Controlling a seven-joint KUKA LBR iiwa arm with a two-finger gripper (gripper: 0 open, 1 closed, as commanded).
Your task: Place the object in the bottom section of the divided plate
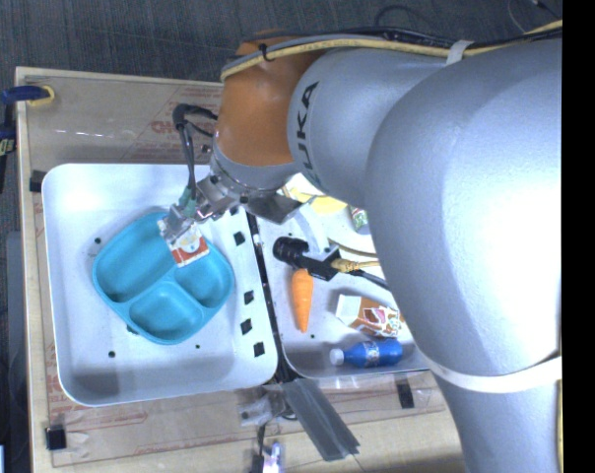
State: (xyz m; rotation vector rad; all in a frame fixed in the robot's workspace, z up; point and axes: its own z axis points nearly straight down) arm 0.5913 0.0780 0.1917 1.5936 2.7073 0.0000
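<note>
Gripper point(182, 227) over blue divided plate point(140, 284), fingers clamped on small red-and-white packet point(188, 252), which hangs just below fingertips, over plate's upper right section. Judgement: packet light, thin, probably crinkly, slick; grip at top edge, may swing or slip. Bottom section point(166, 313) lies below gripper, near. Carrot point(301, 300), bottle point(370, 354) in bin to right.

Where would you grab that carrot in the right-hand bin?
Across the thick upper half of the carrot, coming straight down from above. It lies flat, pointing up and down the view, with bare bin floor on its left and right, so fingers would likely fit on both sides.
</note>
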